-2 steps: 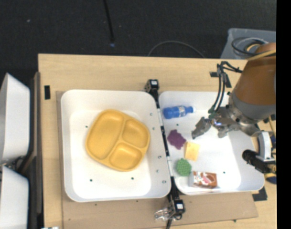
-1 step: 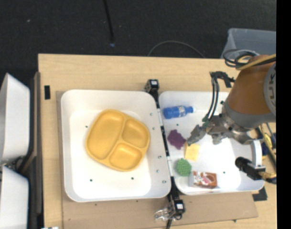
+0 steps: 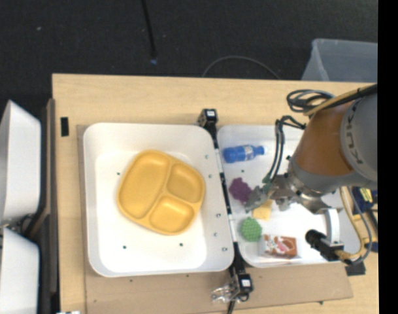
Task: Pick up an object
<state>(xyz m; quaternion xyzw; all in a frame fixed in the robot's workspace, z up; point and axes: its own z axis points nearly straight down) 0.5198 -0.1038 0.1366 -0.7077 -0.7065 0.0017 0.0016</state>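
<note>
Reaching in from the right of the camera view, the grey arm [image 3: 329, 149] with its orange band hangs over the right bin [image 3: 251, 135], its gripper [image 3: 267, 198] low among the objects there. How the tool stands, wide, narrow or closed on something, cannot be told, as the wrist covers it. A small yellow block [image 3: 263, 211] lies just at the gripper's tip, touching or nearly so. A purple toy [image 3: 240, 189] sits just left of it, a green knobbly ball [image 3: 251, 228] just below, a blue bottle [image 3: 243, 153] lies on its side near the bin's far wall, and a red and white packet [image 3: 280, 246] rests near the front wall. The left bin [image 3: 100, 149] holds a yellow divided plate [image 3: 161, 191], tilted slightly.
</note>
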